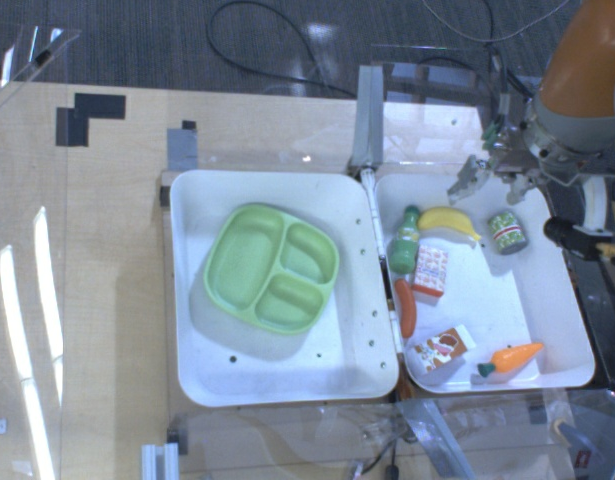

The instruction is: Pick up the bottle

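The two white bins (pixel 202 368) look like smooth, hard plastic with a soft shine. In the left bin the green tray (pixel 270 266) looks like smooth plastic too, and it is dull, not shiny. The bench (pixel 87 268) on the left of the frame looks like pale wood, smooth, with bright streaks of light on it. In the right bin, the green bottle (pixel 404 240) and the yellow banana (pixel 450 222) look like shiny plastic. The small can (pixel 506 232) may be metal with a paper label, but it is too small to be sure. The arm's orange band (pixel 587 43), upper right, looks smooth and a little glossy.
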Controlling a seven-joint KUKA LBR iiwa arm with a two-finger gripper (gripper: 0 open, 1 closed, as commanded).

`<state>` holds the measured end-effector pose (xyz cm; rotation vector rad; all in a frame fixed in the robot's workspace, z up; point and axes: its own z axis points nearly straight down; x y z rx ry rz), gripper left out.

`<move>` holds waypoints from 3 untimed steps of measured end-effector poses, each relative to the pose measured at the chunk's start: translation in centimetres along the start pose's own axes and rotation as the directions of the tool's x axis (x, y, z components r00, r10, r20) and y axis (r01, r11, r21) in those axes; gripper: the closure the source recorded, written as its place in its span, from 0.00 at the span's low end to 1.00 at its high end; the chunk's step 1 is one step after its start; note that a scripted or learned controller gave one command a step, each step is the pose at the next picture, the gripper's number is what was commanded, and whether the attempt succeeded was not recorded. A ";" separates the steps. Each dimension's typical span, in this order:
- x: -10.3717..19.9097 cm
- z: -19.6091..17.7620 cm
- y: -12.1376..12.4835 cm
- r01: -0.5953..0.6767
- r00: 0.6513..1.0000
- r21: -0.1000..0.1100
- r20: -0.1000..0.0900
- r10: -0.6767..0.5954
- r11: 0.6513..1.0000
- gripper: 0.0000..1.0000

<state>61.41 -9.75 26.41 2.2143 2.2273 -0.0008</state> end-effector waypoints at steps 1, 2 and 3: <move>5.2 8.2 2.8 0.082 0.997 0.000 -0.001 -0.082 0.997 0.00; 0.4 13.8 2.7 0.241 0.970 -0.011 0.002 -0.241 0.970 0.00; 1.0 17.7 2.3 0.116 0.993 -0.008 -0.001 -0.116 0.993 0.00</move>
